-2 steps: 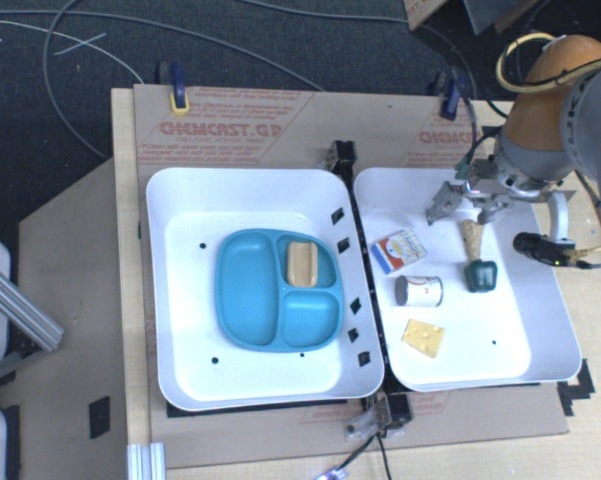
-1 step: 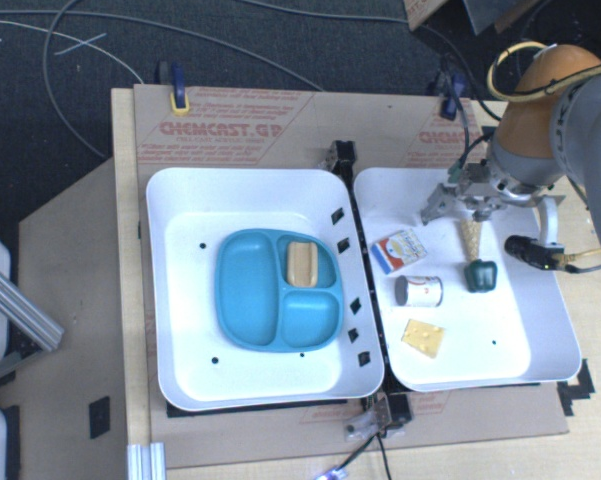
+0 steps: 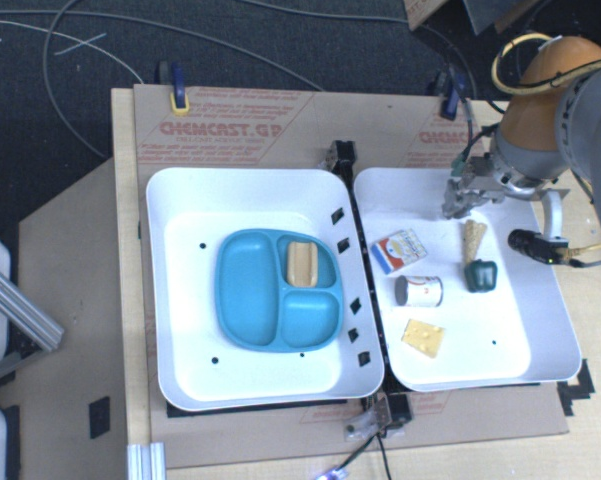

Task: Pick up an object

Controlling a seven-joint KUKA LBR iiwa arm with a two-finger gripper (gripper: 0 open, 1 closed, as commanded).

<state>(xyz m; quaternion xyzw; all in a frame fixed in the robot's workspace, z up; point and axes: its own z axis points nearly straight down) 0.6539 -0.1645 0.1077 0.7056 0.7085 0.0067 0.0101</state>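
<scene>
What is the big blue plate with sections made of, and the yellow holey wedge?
The blue divided plate looks like smooth moulded plastic: one even colour, rounded edges, a soft sheen. The small yellow wedge with dark spots looks like toy cheese, probably plastic or foam; its matte surface leaves that open.

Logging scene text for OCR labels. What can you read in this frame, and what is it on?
"CHEMCAST GP": red print on the brown board under the bins, beyond the left bin; the last letters are faint.
A similar red print on the board beyond the right bin: too blurred to read.
Small red, white and blue packet in the right bin: print too small to read.
</scene>
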